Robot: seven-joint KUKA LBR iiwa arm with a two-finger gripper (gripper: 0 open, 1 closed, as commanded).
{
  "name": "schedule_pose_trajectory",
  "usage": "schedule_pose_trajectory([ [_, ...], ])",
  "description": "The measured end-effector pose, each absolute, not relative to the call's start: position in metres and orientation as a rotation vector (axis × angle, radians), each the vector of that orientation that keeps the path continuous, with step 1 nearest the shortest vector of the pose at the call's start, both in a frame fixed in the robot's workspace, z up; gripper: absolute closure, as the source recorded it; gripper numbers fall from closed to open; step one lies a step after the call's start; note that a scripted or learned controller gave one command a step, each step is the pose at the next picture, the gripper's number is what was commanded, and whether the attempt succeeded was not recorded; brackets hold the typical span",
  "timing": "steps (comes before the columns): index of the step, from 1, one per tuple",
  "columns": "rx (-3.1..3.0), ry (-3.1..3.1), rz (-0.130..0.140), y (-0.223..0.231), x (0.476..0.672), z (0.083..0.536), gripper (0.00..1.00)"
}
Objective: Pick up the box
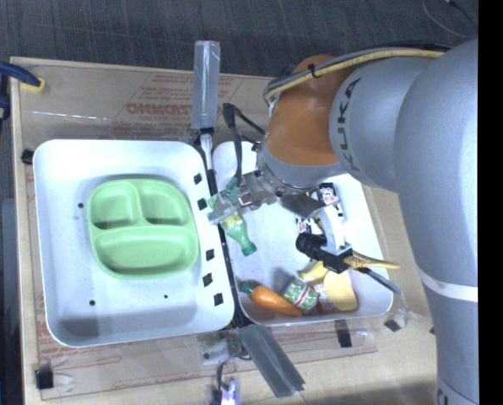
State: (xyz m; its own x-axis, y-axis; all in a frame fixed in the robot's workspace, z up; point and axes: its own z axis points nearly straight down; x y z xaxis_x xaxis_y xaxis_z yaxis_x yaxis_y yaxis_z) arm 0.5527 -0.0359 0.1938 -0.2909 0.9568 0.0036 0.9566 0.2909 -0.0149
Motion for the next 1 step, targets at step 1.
schedule_pose_trajectory([
  [1,-1.940,-2.467,0.007,-0.0063,0.5621,0.1979,1.00],
])
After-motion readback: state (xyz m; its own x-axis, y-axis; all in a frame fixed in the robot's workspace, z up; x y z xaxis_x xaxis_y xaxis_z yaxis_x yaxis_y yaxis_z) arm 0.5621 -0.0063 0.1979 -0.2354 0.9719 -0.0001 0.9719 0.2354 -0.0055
